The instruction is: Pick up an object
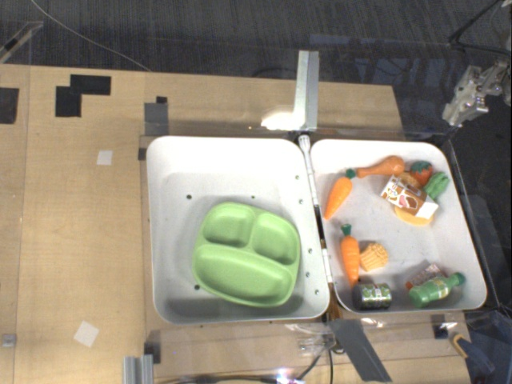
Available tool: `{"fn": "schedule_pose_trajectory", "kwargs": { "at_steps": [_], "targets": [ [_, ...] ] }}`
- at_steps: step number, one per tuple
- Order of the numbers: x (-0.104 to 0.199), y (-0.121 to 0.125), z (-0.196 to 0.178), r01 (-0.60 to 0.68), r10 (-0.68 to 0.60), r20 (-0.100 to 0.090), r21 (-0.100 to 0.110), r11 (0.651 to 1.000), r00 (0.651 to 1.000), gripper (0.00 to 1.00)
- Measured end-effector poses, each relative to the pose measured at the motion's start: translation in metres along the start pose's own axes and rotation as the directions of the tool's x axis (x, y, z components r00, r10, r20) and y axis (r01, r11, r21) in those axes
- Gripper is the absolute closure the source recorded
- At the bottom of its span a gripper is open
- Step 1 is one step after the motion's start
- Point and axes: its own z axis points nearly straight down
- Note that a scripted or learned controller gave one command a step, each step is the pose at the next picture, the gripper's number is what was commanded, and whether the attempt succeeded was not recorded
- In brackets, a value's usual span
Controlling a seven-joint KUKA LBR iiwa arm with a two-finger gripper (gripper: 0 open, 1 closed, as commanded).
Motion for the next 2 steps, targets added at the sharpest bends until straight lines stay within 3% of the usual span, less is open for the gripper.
{"fn": "schedule_pose_trajectory", "kwargs": {
  "at_steps": [1,2],
  "targets": [
    [0.047,-0.008,0.059,0.154,-0.154,-0.003,0.0,0.988,0.988,1.0],
    [0.044,-0.006,0.043,0.157,-0.157,0.012,0.003,0.988,0.988,1.0]
  ]
}}
